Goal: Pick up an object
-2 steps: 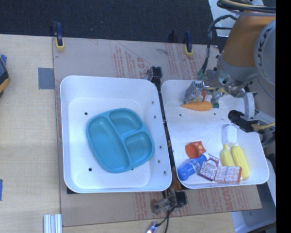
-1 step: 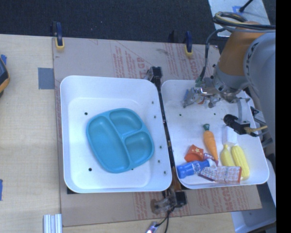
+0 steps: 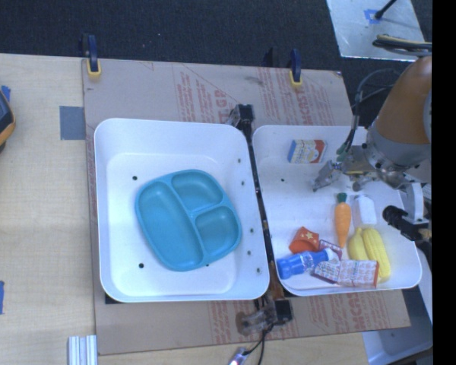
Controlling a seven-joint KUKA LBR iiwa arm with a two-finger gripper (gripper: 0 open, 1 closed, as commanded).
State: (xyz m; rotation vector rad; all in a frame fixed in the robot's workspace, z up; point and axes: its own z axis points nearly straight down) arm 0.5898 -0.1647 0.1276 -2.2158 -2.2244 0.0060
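The right bin [image 3: 281, 147] holds several small things. A white, blue and red carton [image 3: 306, 151] lies at the back and an orange carrot [image 3: 342, 219] in the middle. Beside the carrot is a white block [image 3: 365, 208], with a yellow corn cob [image 3: 371, 251] nearer the front. A red piece [image 3: 304, 239], a blue tube [image 3: 302, 265] and a printed packet [image 3: 348, 273] lie along the front wall. My gripper [image 3: 340, 176] hangs over the back right of this bin, just above the carrot's green top and right of the carton. Nothing shows in its grasp.
In the left bin [image 3: 106, 204] lies a blue divided plate [image 3: 188, 219]. The grey arm with its orange band [image 3: 410, 105] comes in over the right bin's right wall. A black clamp [image 3: 245, 115] sits where the bins meet at the back.
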